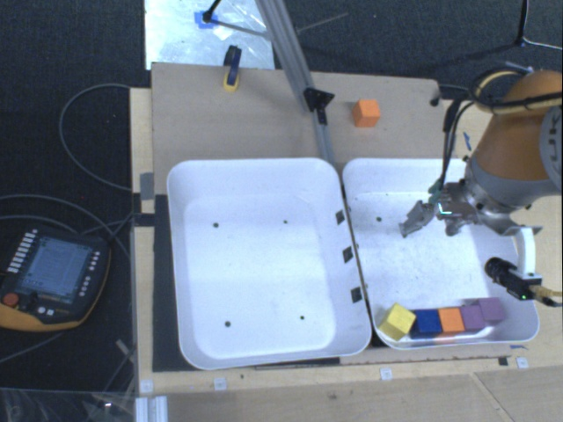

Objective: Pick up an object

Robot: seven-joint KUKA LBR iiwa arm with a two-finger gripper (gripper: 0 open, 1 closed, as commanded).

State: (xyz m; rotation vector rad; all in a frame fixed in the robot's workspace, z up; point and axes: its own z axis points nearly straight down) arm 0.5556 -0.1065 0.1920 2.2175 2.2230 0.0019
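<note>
In the right bin (387, 183) a row of small blocks lies along the front wall: a yellow block (397, 321), a blue block (427, 323), an orange block (451, 320) and two purple blocks (483, 313). My gripper (433, 225) hangs over the middle of the right bin, well behind that row. Its fingers (413, 224) are spread open and nothing sits between them. The arm's orange band (519, 143) rises behind it at the right edge.
The left bin (255, 178) stands beside the right one. An orange cube (366, 112) rests on the bench behind the bins. A slanted metal pole (295, 55) crosses the back. A teach pendant (53, 275) lies on the floor at left.
</note>
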